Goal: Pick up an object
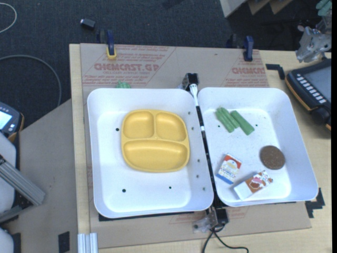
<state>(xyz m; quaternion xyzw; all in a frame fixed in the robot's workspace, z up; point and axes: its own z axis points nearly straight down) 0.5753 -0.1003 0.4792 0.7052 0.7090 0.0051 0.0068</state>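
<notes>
The right bin [295, 120] holds several small objects. Two green sticks [234, 120] lie side by side in its far half. A brown round disc [272, 157] rests near its right wall. A small white, orange and blue carton [229, 169] lies by the bin's left wall. Just right of it, a flat white and red packet [253, 185] sits close to the near rim. In the left bin [102, 141], a yellow divided plate [155, 140] lies flat in the middle.
A black divider strip [199, 125] runs between the two bins. Blue clamps [110, 42] [248, 47] grip the board's far edge. A black and orange pendant [311, 88] lies off the right bin's far corner, with grey metal hardware [313, 40] beyond it.
</notes>
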